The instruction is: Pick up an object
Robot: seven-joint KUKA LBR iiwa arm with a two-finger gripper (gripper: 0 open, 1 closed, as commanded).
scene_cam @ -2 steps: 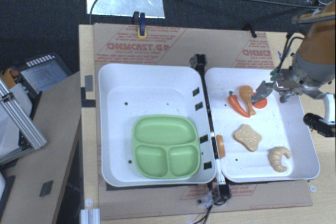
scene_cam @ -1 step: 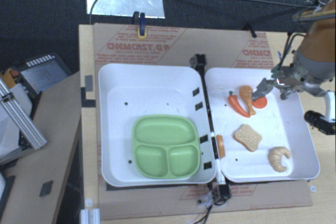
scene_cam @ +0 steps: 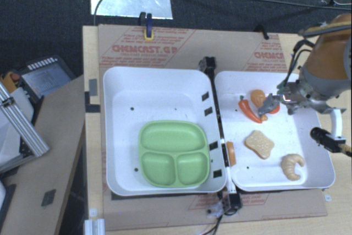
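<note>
Where the arm [scene_cam: 330, 58] leans in, wrist low, over right bin [scene_cam: 319, 173], near carrot [scene_cam: 247, 110].

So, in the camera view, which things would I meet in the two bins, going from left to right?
Green divided plate → small orange piece by the divider → red-orange carrot → toast slice → croissant. The orange item under the gripper overlaps, so I leave it out.

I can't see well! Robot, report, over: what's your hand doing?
End effector low in right bin, among orange toy foods. Nothing seen held. Bread slice, croissant lie nearby.
</note>
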